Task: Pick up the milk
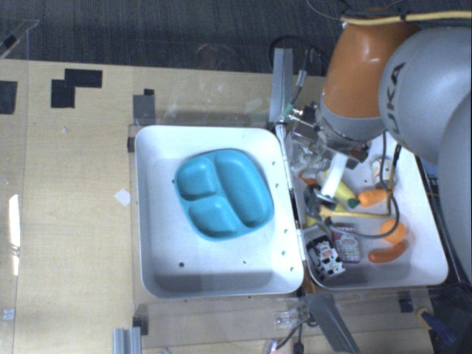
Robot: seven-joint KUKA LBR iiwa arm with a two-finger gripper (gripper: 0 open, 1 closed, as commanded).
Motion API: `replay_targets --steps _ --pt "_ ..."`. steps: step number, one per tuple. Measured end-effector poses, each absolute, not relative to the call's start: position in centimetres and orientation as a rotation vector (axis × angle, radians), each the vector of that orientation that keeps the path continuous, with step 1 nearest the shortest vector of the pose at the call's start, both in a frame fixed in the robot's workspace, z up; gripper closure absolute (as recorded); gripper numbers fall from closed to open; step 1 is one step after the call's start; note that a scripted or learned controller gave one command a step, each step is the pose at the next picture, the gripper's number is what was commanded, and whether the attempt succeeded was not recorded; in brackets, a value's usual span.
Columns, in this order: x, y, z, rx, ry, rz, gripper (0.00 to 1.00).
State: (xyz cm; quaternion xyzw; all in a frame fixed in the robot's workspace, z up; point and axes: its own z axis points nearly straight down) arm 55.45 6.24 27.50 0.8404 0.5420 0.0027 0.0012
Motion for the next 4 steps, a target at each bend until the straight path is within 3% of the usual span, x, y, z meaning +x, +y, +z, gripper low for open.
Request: replay_targets --steps 1,2,3,4 --pt "51.9 11.2 43.6 2.679 1.637 0.010 1.00" --pt "54.1 15.9 26.4 2.618 1.737 -0.002 1.00" --pt "52.3 22.3 18.1 2.455 1.961 0.000 1.00" --pt "57.2 16.6 11.2 2.502 1.897 0.053 1.00"
